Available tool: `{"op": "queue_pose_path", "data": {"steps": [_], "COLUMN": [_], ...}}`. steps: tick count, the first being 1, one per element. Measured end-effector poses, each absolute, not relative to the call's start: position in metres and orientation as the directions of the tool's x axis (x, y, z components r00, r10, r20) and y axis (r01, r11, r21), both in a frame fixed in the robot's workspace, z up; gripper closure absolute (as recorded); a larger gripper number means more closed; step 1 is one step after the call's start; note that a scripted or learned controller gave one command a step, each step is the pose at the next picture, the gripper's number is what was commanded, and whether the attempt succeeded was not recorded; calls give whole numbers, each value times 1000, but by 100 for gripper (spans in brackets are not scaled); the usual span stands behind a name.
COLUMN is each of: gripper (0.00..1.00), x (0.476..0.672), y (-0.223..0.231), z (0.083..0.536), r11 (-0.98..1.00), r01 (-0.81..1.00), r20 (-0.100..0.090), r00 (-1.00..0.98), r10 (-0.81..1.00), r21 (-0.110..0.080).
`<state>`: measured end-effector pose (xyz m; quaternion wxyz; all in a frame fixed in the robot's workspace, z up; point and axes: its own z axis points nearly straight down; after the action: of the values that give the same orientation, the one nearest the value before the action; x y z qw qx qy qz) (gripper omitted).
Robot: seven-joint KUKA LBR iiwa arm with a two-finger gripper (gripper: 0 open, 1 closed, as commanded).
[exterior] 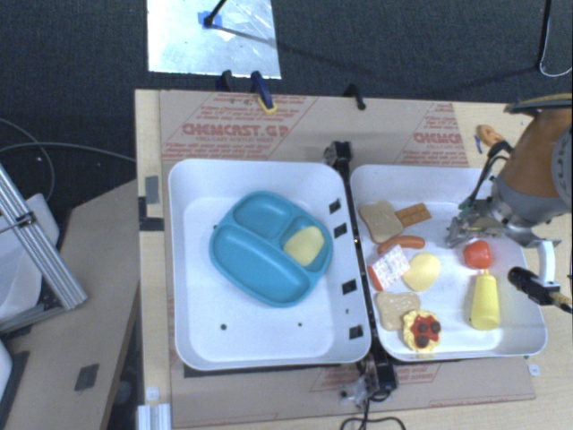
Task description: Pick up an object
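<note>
My gripper (466, 229) hangs low over the right bin (515, 339), near its right side, on the grey arm with the orange band (542, 155). A red tomato-like toy (477, 253) lies just below and to the right of the gripper tip. A yellow bottle (484, 300) lies nearer the front of the bin. Further left are a slice of toast (380, 220), a cracker (414, 214), a sausage (400, 243), a red and white packet (388, 270) and a pale yellow piece (422, 271). I see nothing held in the gripper.
A biscuit (397, 307) and a yellow piece with red dots (423, 330) lie at the right bin's front. The left bin (197, 330) holds a blue divided plate (255, 258) with a yellow piece (304, 245) on it. A black divider (351, 240) runs between the bins.
</note>
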<state>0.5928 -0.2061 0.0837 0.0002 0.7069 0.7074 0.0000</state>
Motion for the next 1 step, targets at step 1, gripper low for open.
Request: {"op": "queue_pose_path", "data": {"steps": [1], "gripper": [100], "x": [594], "y": [-206], "z": [96], "r11": [1], "r01": [1000], "r20": [-2], "r00": [-1], "r10": [1000], "r21": [6]}}
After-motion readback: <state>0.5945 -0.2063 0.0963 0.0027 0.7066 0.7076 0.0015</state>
